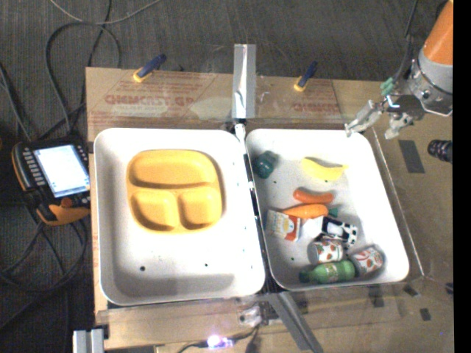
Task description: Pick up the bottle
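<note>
A green bottle (328, 272) lies on its side near the front edge of the right bin (385, 197), with its cap end to the left. Two cans (366, 260) lie just above and beside it. My gripper (377, 119) hangs above the bin's far right corner, well away from the bottle. Its two fingers stand spread apart, with nothing between them.
The right bin also holds a banana (322, 169), two carrots (312, 195), a small carton (282, 225), a black-and-white toy (339, 229) and a dark green object (263, 164). A yellow divided tray (175, 189) lies in the left bin (110, 256). A teach pendant (53, 172) sits at far left.
</note>
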You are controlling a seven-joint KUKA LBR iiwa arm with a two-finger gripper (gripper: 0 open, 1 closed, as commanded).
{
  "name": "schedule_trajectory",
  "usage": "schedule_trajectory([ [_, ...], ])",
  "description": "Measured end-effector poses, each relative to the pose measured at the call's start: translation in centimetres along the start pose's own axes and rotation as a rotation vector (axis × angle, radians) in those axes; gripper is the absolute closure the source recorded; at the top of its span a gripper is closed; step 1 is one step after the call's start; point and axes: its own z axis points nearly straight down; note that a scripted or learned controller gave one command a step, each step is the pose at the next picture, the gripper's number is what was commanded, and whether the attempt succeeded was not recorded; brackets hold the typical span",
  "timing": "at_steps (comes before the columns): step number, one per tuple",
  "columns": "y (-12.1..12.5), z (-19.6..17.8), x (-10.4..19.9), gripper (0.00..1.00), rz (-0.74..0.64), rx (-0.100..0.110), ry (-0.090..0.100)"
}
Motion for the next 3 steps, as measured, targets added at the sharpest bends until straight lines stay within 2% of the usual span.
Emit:
schedule_trajectory([
  [1, -0.1, 16.9, 4.4, 0.00, -0.313, -0.022, -0.012],
  [2, 1.4, 18.3, 4.5, 0.00, -0.259, -0.003, -0.001],
  [3, 0.7, 19.0, 8.9, 0.00, -0.125, -0.010, -0.009],
])
